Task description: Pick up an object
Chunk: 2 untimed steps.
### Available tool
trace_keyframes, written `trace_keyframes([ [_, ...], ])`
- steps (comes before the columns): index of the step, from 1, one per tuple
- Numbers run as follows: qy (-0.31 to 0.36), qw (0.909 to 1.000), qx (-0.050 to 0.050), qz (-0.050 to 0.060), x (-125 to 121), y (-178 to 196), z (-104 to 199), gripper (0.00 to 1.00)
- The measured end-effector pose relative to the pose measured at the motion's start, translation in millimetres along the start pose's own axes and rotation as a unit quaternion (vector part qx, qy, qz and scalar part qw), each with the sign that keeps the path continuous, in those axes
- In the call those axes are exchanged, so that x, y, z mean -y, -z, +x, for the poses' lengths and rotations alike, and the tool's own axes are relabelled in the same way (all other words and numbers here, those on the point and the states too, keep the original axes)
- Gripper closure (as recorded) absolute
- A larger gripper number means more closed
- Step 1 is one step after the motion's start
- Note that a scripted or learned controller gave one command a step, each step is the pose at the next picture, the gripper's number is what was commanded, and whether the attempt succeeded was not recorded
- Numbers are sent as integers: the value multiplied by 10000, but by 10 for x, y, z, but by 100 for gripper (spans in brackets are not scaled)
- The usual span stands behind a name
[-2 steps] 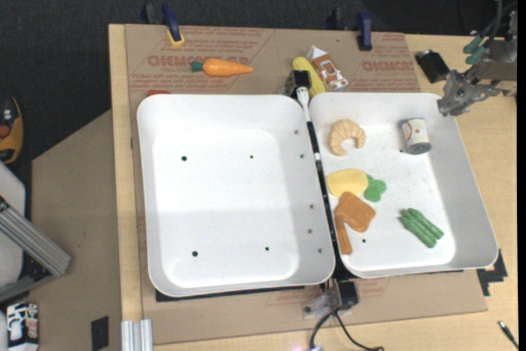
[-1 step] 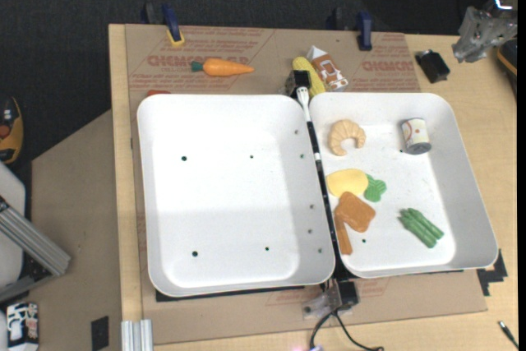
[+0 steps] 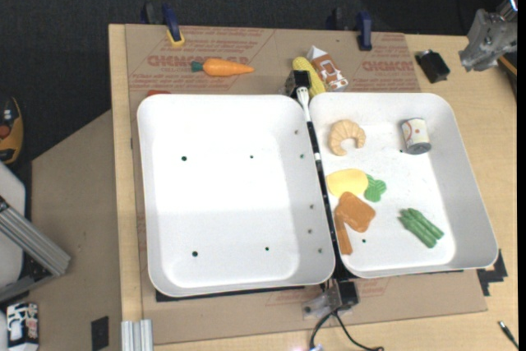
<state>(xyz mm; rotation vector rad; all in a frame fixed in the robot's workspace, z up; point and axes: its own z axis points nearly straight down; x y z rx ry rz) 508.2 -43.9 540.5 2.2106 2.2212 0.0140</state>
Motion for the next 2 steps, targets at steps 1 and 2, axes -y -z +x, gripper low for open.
trace_keyframes([
  [1,-87,9999,17,82,324,-515,-1138,100],
  [2,-4,10000,13,16,287,-20,-722,100],
])
